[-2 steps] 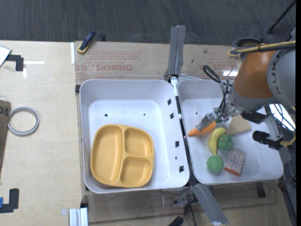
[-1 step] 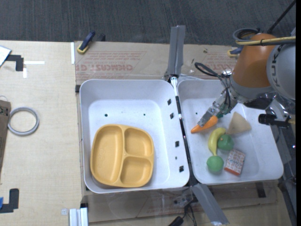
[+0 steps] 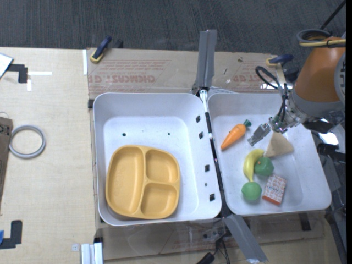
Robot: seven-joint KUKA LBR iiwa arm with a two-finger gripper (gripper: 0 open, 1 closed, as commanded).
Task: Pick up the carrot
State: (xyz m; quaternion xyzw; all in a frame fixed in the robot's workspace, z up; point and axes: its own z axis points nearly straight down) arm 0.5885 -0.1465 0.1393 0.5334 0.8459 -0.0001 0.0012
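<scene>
Your target, the carrot (image 3: 234, 135), lies in the right bin (image 3: 308, 202), up near that bin's left wall, tilted so its green top points toward the upper right and its orange tip toward the lower left. Nothing rests on it, and the floor around it is bare — a helpful layout, since the fingers have room to come down on either side of the body.

The gripper (image 3: 259, 135) hangs just to the right of the carrot's green end, near it but apart from it. Its fingers look slightly spread, with nothing between them — so you should not count this as a grasp. My reading is that the arm (image 3: 318, 76) is in its approach, reaching in low over the bin's upper right.

Watch the neighbours. A tan wedge (image 3: 279, 146) sits just beside the gripper on its lower right, and below that cluster a banana (image 3: 252, 164), a green round piece (image 3: 264, 166) touching it, a green ball (image 3: 251, 191) and a small red-and-white carton (image 3: 275, 190). They are crowded together, well clear of the carrot, so a move leftward should not disturb them.

The left bin (image 3: 110, 114) holds a yellow divided plate (image 3: 144, 181) — likely a drop-off spot, though the task asks only for the lift.
</scene>
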